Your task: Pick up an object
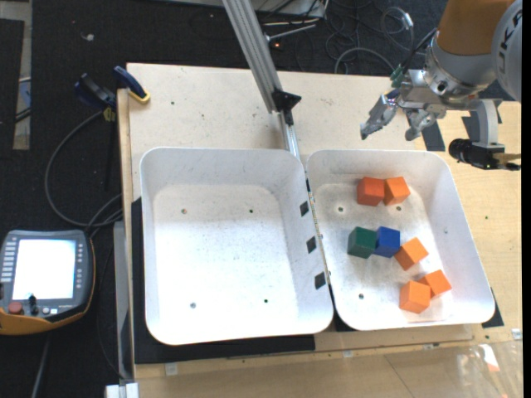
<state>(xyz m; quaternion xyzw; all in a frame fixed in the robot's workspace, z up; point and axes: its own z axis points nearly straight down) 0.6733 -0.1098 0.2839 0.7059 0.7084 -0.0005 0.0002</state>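
Note:
Several small blocks lie in the right bin [465,222]: two orange ones [382,191] side by side near the back, a green block [362,242] touching a blue block [387,240] in the middle, an orange block [411,253] just right of the blue one, and two more orange blocks [423,291] near the front right. My gripper [394,123] hangs above the bench just behind the right bin's back rim, fingers spread apart with nothing between them.
The left bin [166,305] sits beside the right one. A slanted metal pole [257,56] runs down to the bins' shared back corner. A blue-and-yellow clamp [112,89] sits at the bench's back left. A teach pendant [46,280] lies off the bench's left side.

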